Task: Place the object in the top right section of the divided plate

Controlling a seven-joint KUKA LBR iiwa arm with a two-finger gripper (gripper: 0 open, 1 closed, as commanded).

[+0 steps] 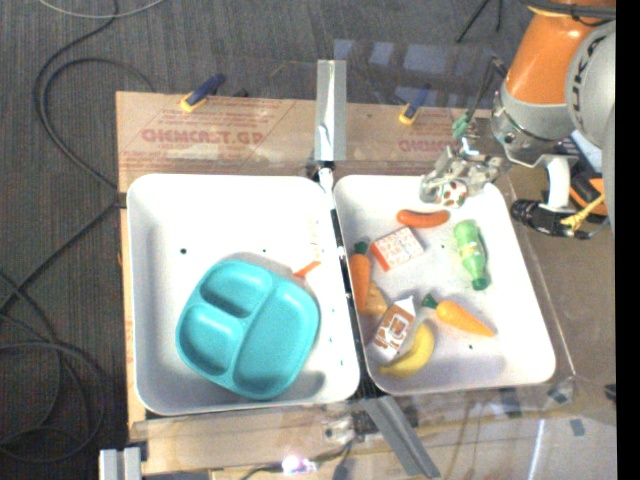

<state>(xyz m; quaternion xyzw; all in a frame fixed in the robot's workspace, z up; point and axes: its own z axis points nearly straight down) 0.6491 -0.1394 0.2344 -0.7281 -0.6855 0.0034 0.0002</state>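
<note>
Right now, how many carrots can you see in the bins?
2 for sure. One carrot lies near the right bin's middle, beside the banana. Another carrot lies along that bin's left wall. An orange bit by the teal plate may be another.

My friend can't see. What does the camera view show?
A robot arm holds its pincer over the top edge of the right bin, which holds toy food. In the left bin lies a blue divided plate.
</note>
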